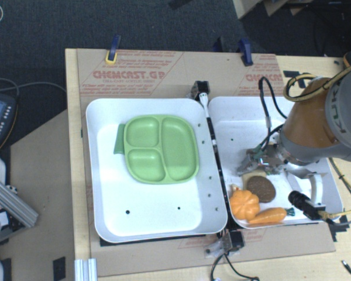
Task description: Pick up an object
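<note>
Left bin (152,209): holds a green divided plate (161,148) in its far half; the near floor is bare, the widest open room on the bench.
Shared rim (212,151): the two bins meet here in a raised ridge; anything carried low across it would likely catch.
Right bin (234,119): the far-left floor is bare, and the loose things crowd the near-left corner.
Orange gourd (244,204): sits close to the bin's left wall near the corner; a descent aimed slightly off would likely knock it.
Gripper (258,160): over the middle of the right bin; whether it is open or closed cannot be told, and nothing is seen held.
Brown disc (261,188): lies flat on the floor just nearward of the gripper, so it is the closest candidate to pick up. The gourd is at its lower-left edge. Being low and flat, it may be pressed down or slip out rather than lift.
Carrot (268,216): lies along the near wall, just beside gourd and disc — scant room to close around it.
Approach room: judged best from straight above, then out over the bare far-left floor.
</note>
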Controlling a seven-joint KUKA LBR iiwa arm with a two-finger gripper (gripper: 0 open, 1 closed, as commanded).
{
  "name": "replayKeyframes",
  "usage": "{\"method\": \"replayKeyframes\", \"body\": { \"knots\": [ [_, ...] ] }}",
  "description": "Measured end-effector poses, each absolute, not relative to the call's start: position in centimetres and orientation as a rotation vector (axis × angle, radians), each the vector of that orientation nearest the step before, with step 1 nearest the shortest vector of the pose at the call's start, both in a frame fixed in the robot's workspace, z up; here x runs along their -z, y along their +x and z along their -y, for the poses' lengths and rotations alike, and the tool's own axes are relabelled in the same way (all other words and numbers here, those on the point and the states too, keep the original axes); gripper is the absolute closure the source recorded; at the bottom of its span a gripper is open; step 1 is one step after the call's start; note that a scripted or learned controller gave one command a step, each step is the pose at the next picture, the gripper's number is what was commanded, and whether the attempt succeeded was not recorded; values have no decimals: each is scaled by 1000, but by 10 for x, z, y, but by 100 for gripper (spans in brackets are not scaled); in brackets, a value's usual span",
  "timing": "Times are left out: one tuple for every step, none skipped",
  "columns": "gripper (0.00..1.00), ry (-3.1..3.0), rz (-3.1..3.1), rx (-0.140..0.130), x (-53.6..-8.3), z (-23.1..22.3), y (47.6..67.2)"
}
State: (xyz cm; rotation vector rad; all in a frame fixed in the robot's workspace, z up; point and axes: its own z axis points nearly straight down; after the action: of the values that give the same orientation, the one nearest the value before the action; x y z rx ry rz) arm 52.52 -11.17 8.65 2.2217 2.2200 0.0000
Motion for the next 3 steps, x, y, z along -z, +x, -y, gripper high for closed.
{"method": "replayKeyframes", "body": {
  "knots": [
    [100, 2217, -2208, -6, -99, 114, 528],
    [100, 2218, -2219, -3, -142, 115, 530],
    [100, 2215, -2218, -7, -206, 116, 534]
  ]
}}
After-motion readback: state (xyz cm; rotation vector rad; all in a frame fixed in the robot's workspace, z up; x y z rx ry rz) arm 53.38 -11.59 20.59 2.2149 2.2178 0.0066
